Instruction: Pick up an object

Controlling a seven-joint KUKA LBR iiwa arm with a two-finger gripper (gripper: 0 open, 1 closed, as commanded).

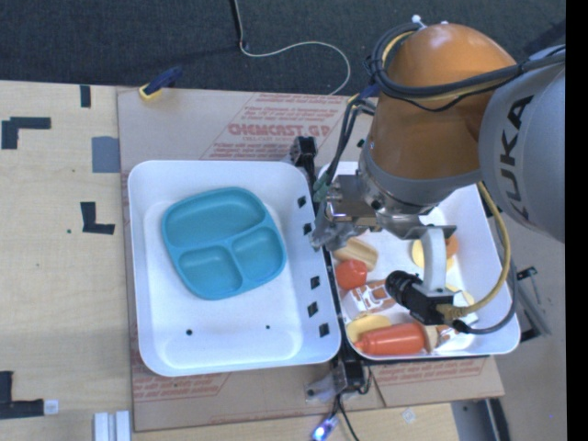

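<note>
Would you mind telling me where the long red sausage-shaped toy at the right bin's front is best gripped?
Probably across the middle of the long red sausage-shaped toy, from straight above: it lies flat, lengthwise along the right white bin's front wall, narrow enough to span.

Blue divided plate [223, 242] in left bin [152, 274], arm [441, 118] over toy food [395, 338] in right bin [487, 219]

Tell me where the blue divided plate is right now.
The blue divided plate lies in the left bin of the camera view, toward its upper half, apart from the toy food in the right bin.
</note>
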